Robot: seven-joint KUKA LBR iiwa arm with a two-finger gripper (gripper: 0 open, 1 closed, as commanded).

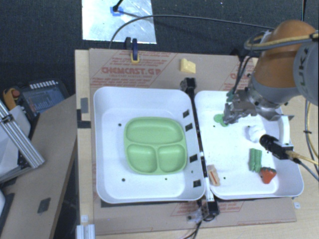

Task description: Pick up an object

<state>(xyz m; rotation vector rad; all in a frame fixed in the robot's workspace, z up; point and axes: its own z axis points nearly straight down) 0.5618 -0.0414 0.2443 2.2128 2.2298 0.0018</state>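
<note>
Off to my left a pale green divided plate [153,146] sits in the other bin [107,103], a small flat green piece [219,118] lies touching my fingers [230,114], whose spread I cannot tell, and right of them lie a white lump [253,132], a green ridged piece [255,159] and a red piece [268,175].

Green round piece [219,118]: small, flat on the right bin's floor near its upper left, partly hidden.
White piece [254,132]: pale lump, mid-bin.
Green ridged piece [255,159]: lies lengthwise, lower right.
Red-orange piece [268,175]: just below it.
Tan block [213,175]: lower-left edge.
</note>
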